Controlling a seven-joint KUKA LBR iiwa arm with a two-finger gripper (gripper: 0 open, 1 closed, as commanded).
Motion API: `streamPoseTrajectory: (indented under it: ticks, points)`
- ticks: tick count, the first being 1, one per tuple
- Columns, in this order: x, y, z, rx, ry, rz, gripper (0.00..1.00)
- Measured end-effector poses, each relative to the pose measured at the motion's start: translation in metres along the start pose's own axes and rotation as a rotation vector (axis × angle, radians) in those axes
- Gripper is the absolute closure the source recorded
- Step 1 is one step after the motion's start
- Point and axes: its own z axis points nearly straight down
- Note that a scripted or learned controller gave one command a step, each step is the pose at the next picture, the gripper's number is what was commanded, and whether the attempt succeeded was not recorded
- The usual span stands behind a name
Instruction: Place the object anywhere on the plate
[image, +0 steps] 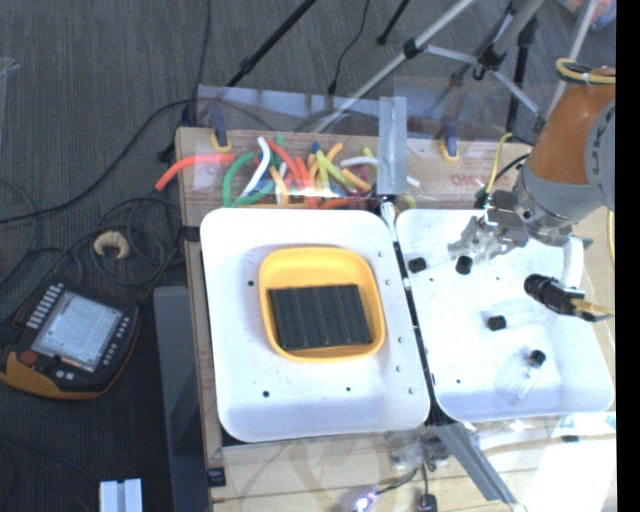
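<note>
The gripper (478, 240) hovers over the right bin (600, 380), and whether it is spread or pinched I cannot tell. The likely object, a clear bottle (520, 378), lies well right of the yellow plate (270, 275) (hard to see against white). A grab could slip off its smooth side or miss altogether. Coloured tubes (290, 170) lie behind the plate; a control pendant (70, 335) sits on the floor to its left.
</note>
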Motion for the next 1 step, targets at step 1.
streamPoseTrajectory:
  ticks: [1]
  points:
    - [0.0829,-0.0548,0.0141,0.002,0.004,-0.044,1.0]
